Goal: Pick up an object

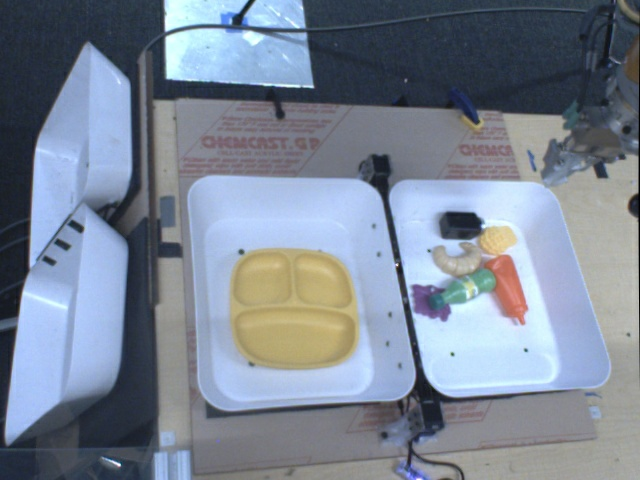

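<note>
target: carrot in right bin | light, stiff, smooth; grip mid-body across width | end effector grip state: cannot tell

Robotics lab: two white bins on a cardboard-covered bench left of the tool, loose cables, plastic toy food.
</note>
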Controlling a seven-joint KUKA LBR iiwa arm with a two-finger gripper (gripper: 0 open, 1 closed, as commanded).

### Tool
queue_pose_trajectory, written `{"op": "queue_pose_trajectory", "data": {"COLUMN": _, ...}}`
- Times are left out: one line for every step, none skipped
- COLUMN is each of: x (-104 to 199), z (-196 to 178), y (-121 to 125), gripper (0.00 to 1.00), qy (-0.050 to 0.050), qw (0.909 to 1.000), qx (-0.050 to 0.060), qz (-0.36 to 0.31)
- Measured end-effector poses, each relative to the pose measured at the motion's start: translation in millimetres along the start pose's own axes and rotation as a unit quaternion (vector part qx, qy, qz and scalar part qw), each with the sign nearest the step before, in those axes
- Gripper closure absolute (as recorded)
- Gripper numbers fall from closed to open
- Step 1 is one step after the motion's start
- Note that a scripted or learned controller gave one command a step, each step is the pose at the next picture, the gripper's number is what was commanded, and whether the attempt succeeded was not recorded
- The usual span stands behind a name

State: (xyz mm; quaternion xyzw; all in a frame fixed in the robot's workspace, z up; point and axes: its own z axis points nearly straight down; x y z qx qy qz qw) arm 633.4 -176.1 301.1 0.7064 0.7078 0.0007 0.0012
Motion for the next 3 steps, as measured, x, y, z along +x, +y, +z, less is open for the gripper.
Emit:
{"op": "queue_pose_trajectory", "data": {"x": 28, "z": 5, "y": 9, "gripper": 1.0, "qy": 0.0, "qw": 1.0, "qx": 0.001, "qz": 0.0}}
{"op": "queue_pose_trajectory", "data": {"x": 52, "z": -2, "y": 16, "gripper": 1.0, "qy": 0.0, "qw": 1.0, "qx": 0.001, "qz": 0.0}}
{"op": "queue_pose_trajectory", "data": {"x": 67, "z": -17, "y": 26, "gripper": 1.0, "qy": 0.0, "qw": 1.0, "qx": 0.0, "qz": 0.0}}
